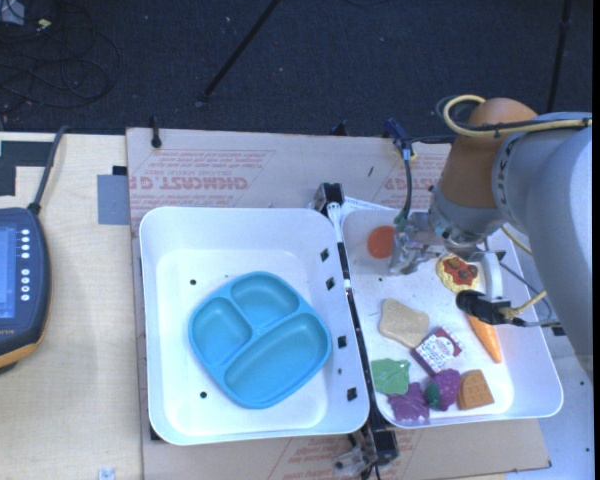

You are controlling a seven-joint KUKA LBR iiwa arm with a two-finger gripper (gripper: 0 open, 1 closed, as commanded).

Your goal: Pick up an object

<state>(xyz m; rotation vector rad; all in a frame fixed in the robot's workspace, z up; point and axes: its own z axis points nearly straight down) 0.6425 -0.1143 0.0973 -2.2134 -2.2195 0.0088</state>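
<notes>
From the camera view, we find our gripper point(412, 253) low in the right bin point(550, 393), its fingers too blurred to tell whether they are spread or closed. The red tomato point(381, 241) lies just beside them, unlifted. We judge the pick not yet done; grasping and lifting remain.

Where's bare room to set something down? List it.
Left bin: bare floor rings the blue divided plate, widest along its far side. Right bin: crowded; toy food fills the near half, the gripper hangs beside the red ball.
</notes>
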